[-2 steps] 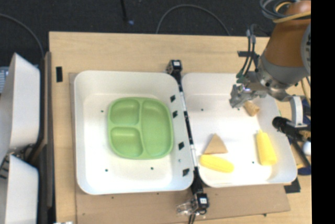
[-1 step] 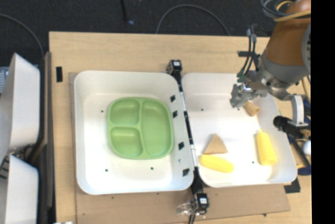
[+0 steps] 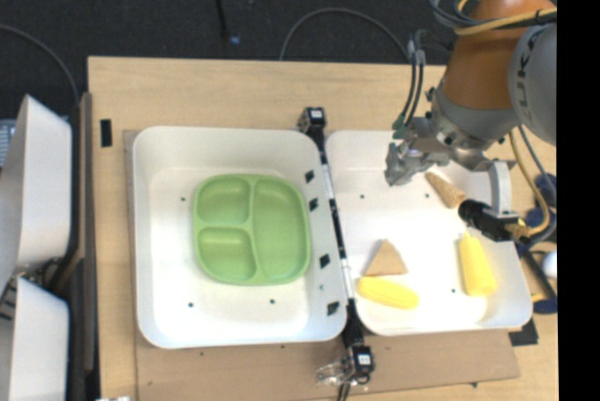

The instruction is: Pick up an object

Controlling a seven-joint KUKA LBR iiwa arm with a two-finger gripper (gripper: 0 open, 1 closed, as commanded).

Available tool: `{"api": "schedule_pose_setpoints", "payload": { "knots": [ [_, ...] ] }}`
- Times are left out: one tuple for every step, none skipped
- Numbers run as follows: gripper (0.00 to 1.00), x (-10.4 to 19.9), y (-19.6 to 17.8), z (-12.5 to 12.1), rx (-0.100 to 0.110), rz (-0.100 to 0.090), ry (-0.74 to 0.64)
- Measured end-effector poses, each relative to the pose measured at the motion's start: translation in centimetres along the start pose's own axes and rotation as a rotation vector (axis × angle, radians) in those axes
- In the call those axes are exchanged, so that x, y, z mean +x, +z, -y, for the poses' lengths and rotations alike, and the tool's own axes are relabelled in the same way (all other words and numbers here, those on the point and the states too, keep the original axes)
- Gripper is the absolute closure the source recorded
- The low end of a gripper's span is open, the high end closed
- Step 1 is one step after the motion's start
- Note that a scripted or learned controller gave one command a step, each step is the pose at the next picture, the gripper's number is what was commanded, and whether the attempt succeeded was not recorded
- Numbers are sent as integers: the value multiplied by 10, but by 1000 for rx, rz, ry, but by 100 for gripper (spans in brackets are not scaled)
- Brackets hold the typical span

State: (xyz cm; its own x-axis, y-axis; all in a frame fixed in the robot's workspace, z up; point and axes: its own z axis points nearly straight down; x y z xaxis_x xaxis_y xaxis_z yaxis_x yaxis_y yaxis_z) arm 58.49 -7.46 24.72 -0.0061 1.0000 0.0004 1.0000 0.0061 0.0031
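One item, the cork [image 3: 444, 187], should be centred under the gripper [image 3: 405, 167], whose finger state cannot be told.

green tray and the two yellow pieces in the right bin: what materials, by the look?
Green tray: likely moulded plastic, going by the uniform colour, soft sheen and rounded compartment walls. Yellow piece by the divider and yellow piece at the right: probably plastic or rubber toy food, smooth and evenly coloured; too small to tell which.
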Motion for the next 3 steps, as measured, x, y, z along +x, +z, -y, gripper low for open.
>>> {"api": "schedule_pose_setpoints", "payload": {
  "knots": [
    [100,46,-8,-18,0,-1,-1],
    [100,95,5,-35,1,1,1],
    [100,151,15,-48,1,0,-1]
  ]
}}
